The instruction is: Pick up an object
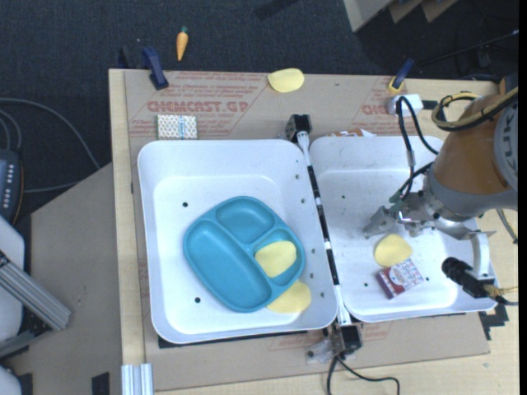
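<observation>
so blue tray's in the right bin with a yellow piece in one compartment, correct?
Not quite. The camera view shows the blue tray in the left bin, not the right bin. The rest holds: a yellow piece sits in one of its compartments.

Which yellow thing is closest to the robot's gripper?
The yellow piece in the right bin, just below the gripper. The others lie farther left: in the blue tray, beside it, and on the bench.

The blue tray crowds the left bin; the right bin's far half lies open.
</observation>
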Robot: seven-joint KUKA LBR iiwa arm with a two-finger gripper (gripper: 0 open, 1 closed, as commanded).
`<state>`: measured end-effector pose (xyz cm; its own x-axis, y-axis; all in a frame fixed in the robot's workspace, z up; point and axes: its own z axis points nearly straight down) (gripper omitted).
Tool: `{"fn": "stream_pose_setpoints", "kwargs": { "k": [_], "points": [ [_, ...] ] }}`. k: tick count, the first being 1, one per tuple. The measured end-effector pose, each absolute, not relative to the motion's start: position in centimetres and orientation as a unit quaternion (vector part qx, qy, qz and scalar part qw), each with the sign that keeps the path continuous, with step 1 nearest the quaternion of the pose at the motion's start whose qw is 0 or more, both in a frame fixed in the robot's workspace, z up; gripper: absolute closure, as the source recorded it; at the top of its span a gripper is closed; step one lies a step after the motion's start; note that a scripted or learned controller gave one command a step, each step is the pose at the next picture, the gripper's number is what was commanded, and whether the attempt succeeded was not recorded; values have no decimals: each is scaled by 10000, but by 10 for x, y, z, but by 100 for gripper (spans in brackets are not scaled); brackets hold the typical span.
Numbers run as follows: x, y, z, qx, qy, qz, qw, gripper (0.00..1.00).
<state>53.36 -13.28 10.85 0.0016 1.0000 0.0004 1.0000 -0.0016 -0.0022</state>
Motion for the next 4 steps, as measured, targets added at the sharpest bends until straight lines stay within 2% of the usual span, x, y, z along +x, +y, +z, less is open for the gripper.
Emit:
{"fn": "stream_pose_setpoints", "kwargs": {
  "k": [1,2,3,4],
  "points": [
    [498,-118,96,-7075,-7067,4,14,0],
    [498,-118,106,-7079,-7063,-4,1,100],
    [490,-138,179,-7074,-7068,-2,-8,100],
    [490,-138,179,-7073,-7069,-2,-4,0]
  ]
}}
